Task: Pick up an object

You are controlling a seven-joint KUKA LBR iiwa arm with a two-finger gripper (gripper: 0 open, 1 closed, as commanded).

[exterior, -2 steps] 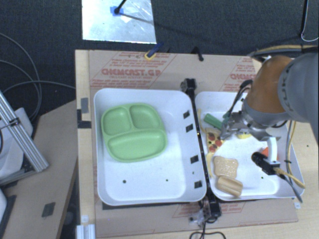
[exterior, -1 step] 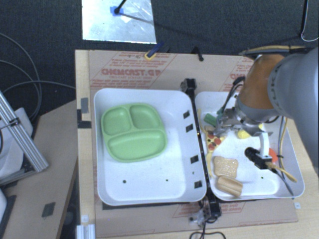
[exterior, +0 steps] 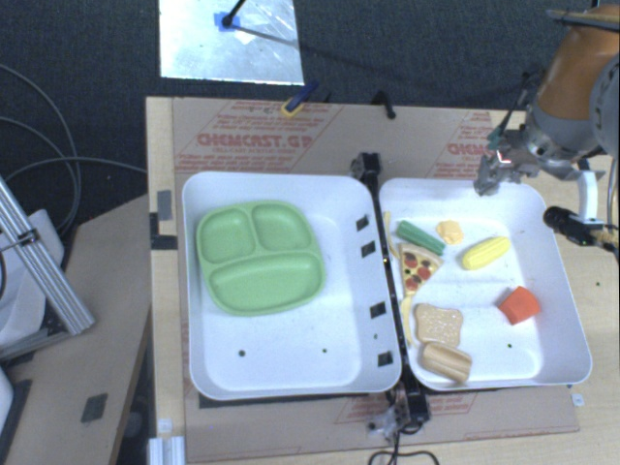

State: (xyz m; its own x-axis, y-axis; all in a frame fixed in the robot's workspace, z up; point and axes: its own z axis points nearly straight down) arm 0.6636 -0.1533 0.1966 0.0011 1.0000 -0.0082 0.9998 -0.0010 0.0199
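The right bin [exterior: 557, 269] holds several toy foods. They are a green pod [exterior: 419, 236], a small yellow piece [exterior: 449, 231], a yellow corn cob [exterior: 484, 253], a pizza slice [exterior: 417, 268], an orange-red block [exterior: 519, 305], a toast slice [exterior: 439, 325] and a tan bun [exterior: 446, 361]. My gripper [exterior: 490, 180] hangs over the far edge of the right bin, up and to the right of the yellow piece. It is apart from every item, and I see nothing in it.
The left bin [exterior: 349, 356] holds a green divided plate [exterior: 260, 257]. A black divider [exterior: 383, 260] runs between the two bins. Cardboard lies under both bins, and a silvery sheet [exterior: 229, 27] lies beyond the bench's far side.
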